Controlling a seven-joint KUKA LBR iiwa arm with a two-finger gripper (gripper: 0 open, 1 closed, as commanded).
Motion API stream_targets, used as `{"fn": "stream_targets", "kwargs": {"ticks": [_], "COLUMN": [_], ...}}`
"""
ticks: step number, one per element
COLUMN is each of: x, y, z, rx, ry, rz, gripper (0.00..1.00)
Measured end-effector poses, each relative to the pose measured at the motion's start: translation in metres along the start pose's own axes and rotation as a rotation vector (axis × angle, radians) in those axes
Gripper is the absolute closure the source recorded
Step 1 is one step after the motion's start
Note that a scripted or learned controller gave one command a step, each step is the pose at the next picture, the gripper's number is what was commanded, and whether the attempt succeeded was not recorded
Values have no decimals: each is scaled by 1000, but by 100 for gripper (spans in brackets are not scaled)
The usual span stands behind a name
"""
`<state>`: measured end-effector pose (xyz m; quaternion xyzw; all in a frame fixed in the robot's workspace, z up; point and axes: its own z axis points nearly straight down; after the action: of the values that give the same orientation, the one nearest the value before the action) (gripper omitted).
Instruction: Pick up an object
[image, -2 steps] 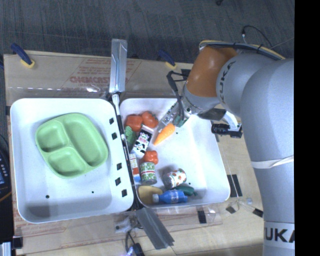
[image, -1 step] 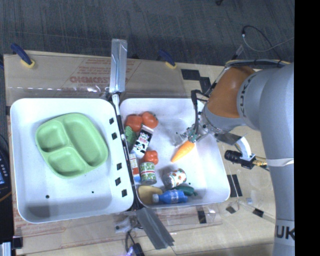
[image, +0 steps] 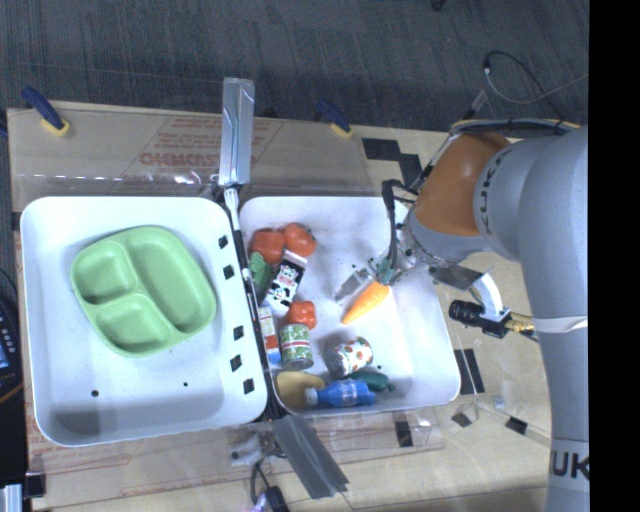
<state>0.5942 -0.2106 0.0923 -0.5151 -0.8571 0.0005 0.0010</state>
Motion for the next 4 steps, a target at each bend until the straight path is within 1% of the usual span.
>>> {"fn": "stream_targets", "kwargs": {"ticks": [1, 2, 3, 4], "x": [23, 77, 92, 113], "y": [-44, -17, -37, 25], "z": [1, 1, -35, 1], "rx": [1, 2, 2, -1], "ry": [1, 2, 3, -1], "rz": [306, 289, 30, -26], "gripper": [0, 0, 0, 0]}}
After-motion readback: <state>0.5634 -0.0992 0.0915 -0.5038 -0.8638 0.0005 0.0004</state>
